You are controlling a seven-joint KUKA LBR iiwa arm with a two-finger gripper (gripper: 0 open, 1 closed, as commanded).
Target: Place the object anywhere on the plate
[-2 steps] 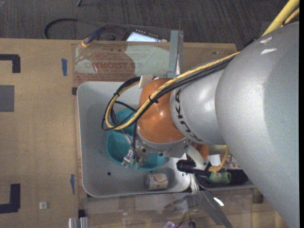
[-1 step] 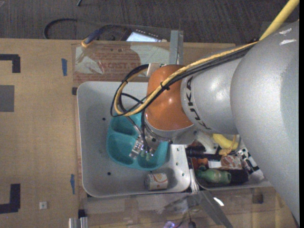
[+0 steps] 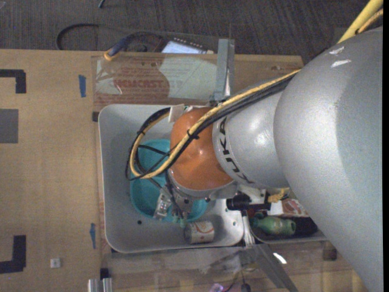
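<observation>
I can't tell my pincer (image 3: 173, 210) state; the arm hides it over the round teal plate (image 3: 146, 193). A small cylindrical can (image 3: 200, 230), likely my object, lies just beside the plate on the white bin (image 3: 115, 163) floor. I'd descend squarely before lifting.

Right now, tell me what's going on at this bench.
The grey KUKA arm with the orange band reaches in from the right and hangs low over the left white bin, directly above the round teal plate. Its wrist covers most of the plate, and the gripper sits at the plate's near edge; whether it holds anything cannot be seen. A small cylindrical can lies in the bin just beside the plate, not on it.
</observation>
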